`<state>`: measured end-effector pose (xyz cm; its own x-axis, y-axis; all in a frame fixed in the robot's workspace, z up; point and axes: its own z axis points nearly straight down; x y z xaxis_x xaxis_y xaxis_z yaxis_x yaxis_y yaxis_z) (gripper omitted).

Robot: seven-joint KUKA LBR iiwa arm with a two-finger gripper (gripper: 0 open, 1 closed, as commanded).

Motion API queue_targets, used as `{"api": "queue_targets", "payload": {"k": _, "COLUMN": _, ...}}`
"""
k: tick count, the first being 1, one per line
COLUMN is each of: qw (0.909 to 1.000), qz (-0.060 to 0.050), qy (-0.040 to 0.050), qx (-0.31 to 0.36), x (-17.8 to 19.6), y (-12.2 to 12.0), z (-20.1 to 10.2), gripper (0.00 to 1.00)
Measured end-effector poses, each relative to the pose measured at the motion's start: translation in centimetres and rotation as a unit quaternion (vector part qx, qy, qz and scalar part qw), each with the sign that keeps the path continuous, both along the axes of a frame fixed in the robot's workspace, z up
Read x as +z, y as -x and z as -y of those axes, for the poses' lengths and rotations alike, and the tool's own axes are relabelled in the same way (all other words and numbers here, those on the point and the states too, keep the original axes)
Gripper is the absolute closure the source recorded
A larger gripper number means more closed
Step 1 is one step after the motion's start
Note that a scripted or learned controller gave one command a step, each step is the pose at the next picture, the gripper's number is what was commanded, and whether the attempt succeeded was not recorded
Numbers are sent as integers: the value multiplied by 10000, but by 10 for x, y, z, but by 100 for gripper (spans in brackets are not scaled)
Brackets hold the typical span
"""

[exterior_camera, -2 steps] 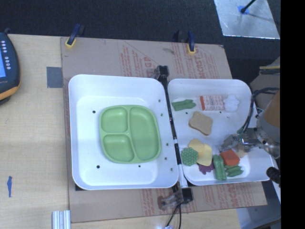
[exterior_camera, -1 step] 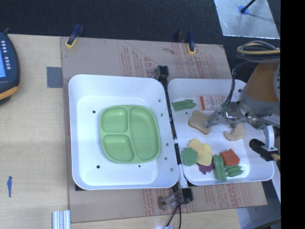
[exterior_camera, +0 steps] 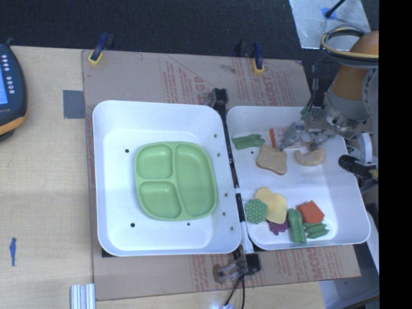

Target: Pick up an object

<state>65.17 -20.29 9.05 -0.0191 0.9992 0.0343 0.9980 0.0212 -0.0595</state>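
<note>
The green divided plate (exterior_camera: 175, 180) lies alone in the left bin (exterior_camera: 109, 127), the toy food sits loose in the right bin (exterior_camera: 351, 192), and the gripper (exterior_camera: 308, 136), its closure unreadable, hangs low beside a tan piece (exterior_camera: 271, 160), nothing lifted yet.

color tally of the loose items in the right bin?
Green: 4, a strip, a round knobbly piece, a long piece, a leafy piece
Tan: 2
Yellow: 1
Orange-red: 1
Purple: 1
Total: 9
</note>
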Motion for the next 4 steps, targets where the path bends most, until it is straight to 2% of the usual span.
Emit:
{"api": "queue_targets", "payload": {"k": 1, "qw": 9993, "qz": 327, "qy": 172, "qx": -68, "x": 96, "y": -6, "z": -20, "gripper": 0}}
{"api": "queue_targets", "payload": {"k": 2, "qw": 9995, "qz": 257, "qy": 154, "qx": -53, "x": 56, "y": 21, "z": -86, "gripper": 0}}
{"api": "queue_targets", "payload": {"k": 3, "qw": 9994, "qz": 279, "qy": 165, "qx": -90, "x": 0, "y": 47, "z": -74, "gripper": 0}}
{"api": "queue_targets", "payload": {"k": 4, "qw": 9998, "qz": 109, "qy": 126, "qx": -101, "x": 0, "y": 9, "z": -67, "gripper": 0}}
